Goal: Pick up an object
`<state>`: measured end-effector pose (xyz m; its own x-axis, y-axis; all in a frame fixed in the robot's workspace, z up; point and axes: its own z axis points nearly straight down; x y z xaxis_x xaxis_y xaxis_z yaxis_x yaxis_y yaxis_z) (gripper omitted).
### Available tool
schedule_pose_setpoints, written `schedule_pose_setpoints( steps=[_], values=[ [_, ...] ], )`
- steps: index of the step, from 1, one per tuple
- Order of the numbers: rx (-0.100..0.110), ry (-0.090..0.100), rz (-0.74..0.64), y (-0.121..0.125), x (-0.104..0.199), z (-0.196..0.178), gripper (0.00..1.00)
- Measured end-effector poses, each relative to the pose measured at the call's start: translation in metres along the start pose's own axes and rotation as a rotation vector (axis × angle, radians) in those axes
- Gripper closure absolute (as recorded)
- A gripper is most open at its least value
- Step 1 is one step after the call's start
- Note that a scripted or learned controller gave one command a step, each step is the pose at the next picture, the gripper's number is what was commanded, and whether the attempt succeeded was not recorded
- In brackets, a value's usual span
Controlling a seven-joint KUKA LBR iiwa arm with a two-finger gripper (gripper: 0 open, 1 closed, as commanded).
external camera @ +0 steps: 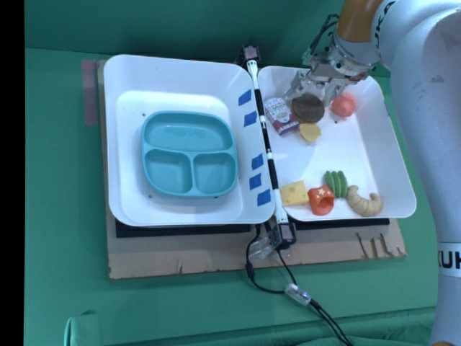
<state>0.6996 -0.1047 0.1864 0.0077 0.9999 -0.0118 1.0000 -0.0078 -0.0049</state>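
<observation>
My gripper (314,96) is at the far end of the right bin (392,157), open, its fingers spread just above a brown round patty (308,108). The patty lies on the bin floor and is not gripped. Right of it sits a red tomato (343,104); left of it lies a red and white carton (279,115). A yellow slice (310,131) lies just in front of the patty. Near the bin's front edge are a cheese wedge (294,193), a red pepper (321,200), green beans (336,181) and a croissant (364,202).
The left bin (122,78) holds a teal three-compartment plate (189,153). A divider strip with blue tape marks (258,135) runs between the bins. Cables (288,287) trail off the bench's front edge. The arm (425,63) comes in over the right bin's far right corner.
</observation>
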Motion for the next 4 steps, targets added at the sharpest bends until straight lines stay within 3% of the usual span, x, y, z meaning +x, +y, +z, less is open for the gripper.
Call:
schedule_pose_setpoints(
  steps=[3,4],
  values=[
    [0.0,0.002,-0.002,0.0001,0.0007,0.0002,0.0],
    [0.001,0.016,-0.01,0.0013,-0.0077,0.0,0.0]
  ],
)
